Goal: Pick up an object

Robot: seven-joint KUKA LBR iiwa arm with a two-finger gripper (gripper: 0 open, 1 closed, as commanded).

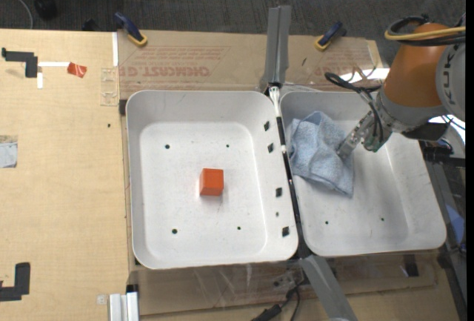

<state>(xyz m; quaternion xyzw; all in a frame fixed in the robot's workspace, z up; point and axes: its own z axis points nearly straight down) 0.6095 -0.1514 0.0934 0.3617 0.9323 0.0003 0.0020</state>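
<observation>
A crumpled light blue cloth [318, 151] lies in the right bin [385, 230], against its left wall. An orange-red cube [212, 181] sits alone near the middle of the left bin [155, 230]. My gripper [348, 147] comes in from the right and points down and left, its tip resting at the cloth's right edge. The tip is small and dark against the fabric.
A grey divider bar [278, 45] runs between the two bins at the back. Blue and yellow clamps [130, 29] hold cardboard behind the bins. A small red item [76, 70] lies on the wooden bench at far left.
</observation>
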